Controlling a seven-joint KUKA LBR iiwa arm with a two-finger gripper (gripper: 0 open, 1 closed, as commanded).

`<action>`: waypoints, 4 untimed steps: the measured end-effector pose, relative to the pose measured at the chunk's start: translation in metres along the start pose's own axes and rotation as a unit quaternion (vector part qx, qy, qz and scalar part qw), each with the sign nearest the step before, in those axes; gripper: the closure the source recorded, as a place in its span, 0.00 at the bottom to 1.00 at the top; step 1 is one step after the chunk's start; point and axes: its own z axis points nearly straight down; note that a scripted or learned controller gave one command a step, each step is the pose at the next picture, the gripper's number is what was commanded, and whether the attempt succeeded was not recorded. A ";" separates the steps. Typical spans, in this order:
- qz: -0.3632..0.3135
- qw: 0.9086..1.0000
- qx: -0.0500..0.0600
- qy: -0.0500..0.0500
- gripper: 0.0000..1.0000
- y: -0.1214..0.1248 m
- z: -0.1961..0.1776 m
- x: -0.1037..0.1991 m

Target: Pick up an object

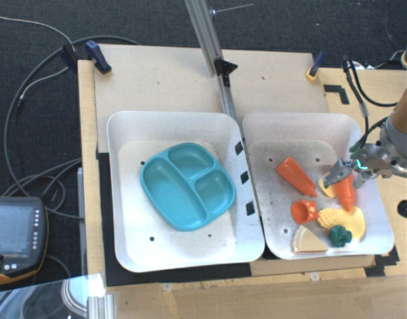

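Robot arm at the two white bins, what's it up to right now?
The gripper is down in the right bin, right by an orange carrot-like toy among a cluster of small toy foods; a grip isn't clear from here. The left bin holds a teal divided plate, untouched.

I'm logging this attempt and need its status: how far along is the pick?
Done: the arm has reached into the right bin, with the end effector low over the toy pile. In hand: it sits at the orange carrot-like piece, but a grasp isn't visible. Left: securing and lifting an object; the teal plate lies in the left bin.
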 end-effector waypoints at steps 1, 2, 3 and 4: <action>0.000 1.000 -0.002 0.000 0.00 0.001 -0.002 0.000; 0.000 1.000 0.002 0.001 0.00 0.009 0.054 -0.005; 0.000 1.000 0.002 0.001 0.00 0.017 0.109 0.001; 0.000 1.000 -0.001 0.000 0.00 0.016 0.125 0.003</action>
